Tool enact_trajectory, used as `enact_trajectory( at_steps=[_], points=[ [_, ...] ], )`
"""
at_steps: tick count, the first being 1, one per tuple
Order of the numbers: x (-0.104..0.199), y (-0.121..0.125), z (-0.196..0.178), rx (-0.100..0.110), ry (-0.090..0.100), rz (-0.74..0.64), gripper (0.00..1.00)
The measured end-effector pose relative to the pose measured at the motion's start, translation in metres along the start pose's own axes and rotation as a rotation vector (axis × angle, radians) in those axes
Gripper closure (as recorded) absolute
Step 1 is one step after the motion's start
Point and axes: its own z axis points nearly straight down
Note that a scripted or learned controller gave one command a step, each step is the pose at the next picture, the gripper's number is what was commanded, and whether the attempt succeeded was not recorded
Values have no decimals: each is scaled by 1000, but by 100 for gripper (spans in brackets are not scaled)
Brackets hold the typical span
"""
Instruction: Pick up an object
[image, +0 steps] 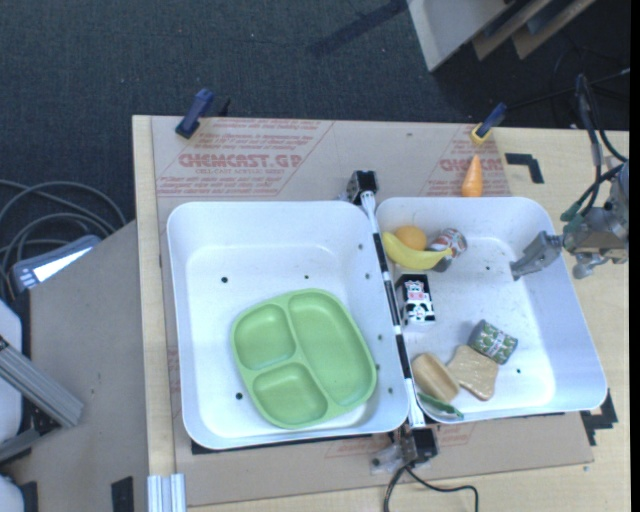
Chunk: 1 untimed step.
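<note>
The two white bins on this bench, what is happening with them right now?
A grey robot arm reaches in from the right, its gripper over the right edge of the right white bin. It holds nothing. That bin contains a yellow banana, a small can, a black-and-white carton and bread-like toys. The left white bin holds a green divided plastic plate.

My bench (250, 155) is topped with a tan sheet printed in red lettering. Two shallow white bins lie on it side by side: the left bin (200, 240) toward the left edge, the right bin (560, 340) toward the right edge, their inner rims touching. An orange carrot-shaped piece (472, 177) lies on the bare top near the far edge, just behind the right bin.
</note>
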Motion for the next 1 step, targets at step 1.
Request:
enact_trajectory(
  at_steps=[1],
  points=[
    [39,49,69,2,1,-1,0]
  ],
)
